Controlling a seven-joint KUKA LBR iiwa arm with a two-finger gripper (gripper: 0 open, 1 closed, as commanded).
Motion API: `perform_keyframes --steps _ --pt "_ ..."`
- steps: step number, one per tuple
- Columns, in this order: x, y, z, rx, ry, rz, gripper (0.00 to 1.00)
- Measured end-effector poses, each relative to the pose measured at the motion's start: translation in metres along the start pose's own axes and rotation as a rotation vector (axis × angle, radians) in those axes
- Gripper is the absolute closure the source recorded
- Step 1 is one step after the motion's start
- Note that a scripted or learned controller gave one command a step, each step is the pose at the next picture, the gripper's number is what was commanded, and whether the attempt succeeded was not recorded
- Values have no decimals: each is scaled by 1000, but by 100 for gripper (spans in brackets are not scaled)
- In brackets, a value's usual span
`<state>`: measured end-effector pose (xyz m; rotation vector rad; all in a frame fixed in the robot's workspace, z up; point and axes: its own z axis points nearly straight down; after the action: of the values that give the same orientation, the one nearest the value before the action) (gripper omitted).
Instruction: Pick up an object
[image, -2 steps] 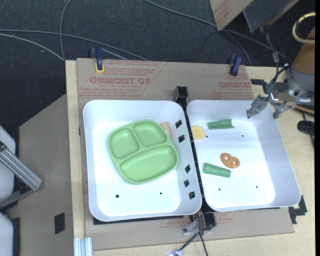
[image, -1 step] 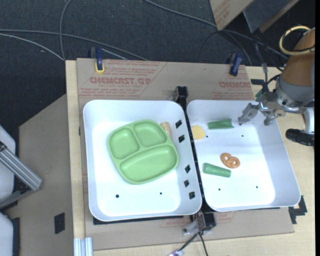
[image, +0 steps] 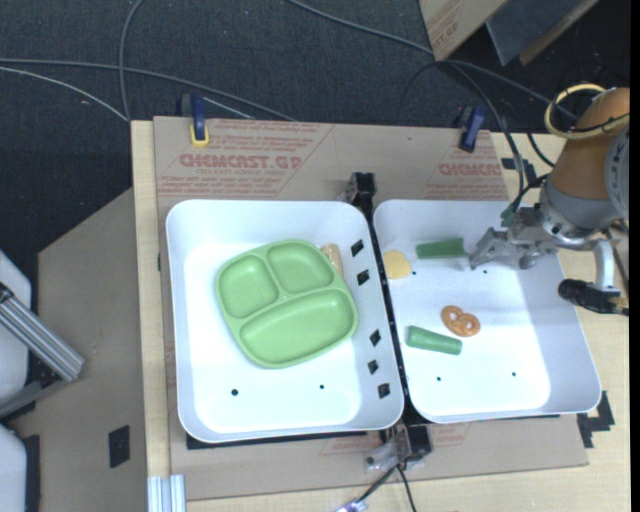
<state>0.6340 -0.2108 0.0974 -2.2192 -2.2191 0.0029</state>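
Two white bins (image: 190, 300) sit on cardboard (image: 240, 160) printed "CHEMCAST GP". One green divided plate (image: 287, 302) fills the left bin; two green pieces (image: 434, 341), one pretzel (image: 461, 321) and one yellow piece (image: 398, 265) lie right. Gripper (image: 505, 250) spread, holding nothing.

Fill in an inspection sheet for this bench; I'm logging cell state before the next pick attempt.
Surface: two white bins, left bin and right bin, on a cardboard-covered bench.
Job's things: green block, green piece, pretzel, yellow piece in right bin.
Clutter: green divided plate in left bin.
Grippers: pincer low beside the green block; finger state unclear.
Cables: several across the dark floor.
Surroundings: blue clamps at the bench's far edge.
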Motion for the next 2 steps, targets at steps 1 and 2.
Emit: perform_keyframes --steps 1,2 --pt "0 1 -14 -5 -1 -1 100" --pt "7 6 -75 -10 -3 -2 100"
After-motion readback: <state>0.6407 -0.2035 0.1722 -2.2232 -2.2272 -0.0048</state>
